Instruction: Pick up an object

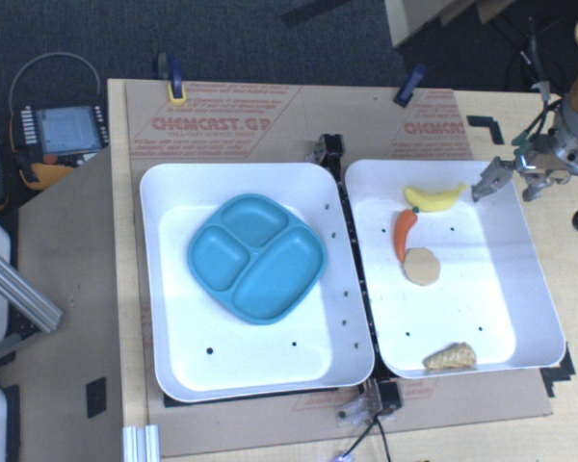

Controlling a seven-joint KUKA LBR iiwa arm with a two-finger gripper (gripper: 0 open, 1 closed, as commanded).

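Note:
The right bin [520,287] holds a yellow banana [433,197] at its far side, an orange carrot [405,234] just below it, a round tan disc [423,266] touching the carrot's lower end, and a tan crusty piece [451,357] by the near rim. My gripper [512,182] hovers over the bin's far right corner, to the right of the banana. It is open, its two grey fingers spread apart with nothing between them.
A blue divided plate [257,256] lies in the middle of the left bin [173,345]. Clamps sit between the bins at the far [329,148] and near [380,397] ends. A pendant with a screen [65,130] rests off the bench at left.

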